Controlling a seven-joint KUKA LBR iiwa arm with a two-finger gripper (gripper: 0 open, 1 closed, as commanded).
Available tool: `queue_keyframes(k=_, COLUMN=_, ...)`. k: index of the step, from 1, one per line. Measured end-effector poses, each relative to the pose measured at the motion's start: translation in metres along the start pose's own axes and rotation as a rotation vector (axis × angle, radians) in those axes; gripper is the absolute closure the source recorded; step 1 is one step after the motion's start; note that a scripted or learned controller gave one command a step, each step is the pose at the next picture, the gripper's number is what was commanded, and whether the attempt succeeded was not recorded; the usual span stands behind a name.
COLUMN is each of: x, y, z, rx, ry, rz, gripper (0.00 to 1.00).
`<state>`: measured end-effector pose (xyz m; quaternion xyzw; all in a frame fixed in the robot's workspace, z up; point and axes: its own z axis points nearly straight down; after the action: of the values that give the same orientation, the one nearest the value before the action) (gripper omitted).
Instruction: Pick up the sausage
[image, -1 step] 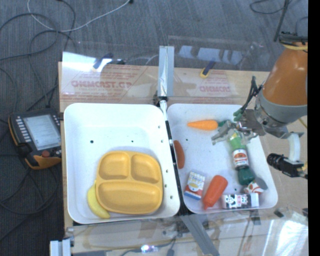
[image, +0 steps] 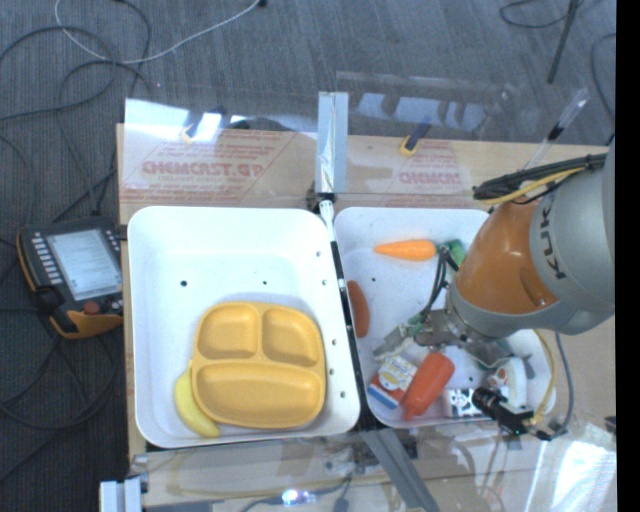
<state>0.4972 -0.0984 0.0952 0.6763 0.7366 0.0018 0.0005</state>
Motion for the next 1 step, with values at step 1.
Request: queue_keyframes(k=1, x=-0.0181, y=-0.0086, z=0.004, rx=-0.014, ry=-0.003, rz=-0.101, gripper=0.0)
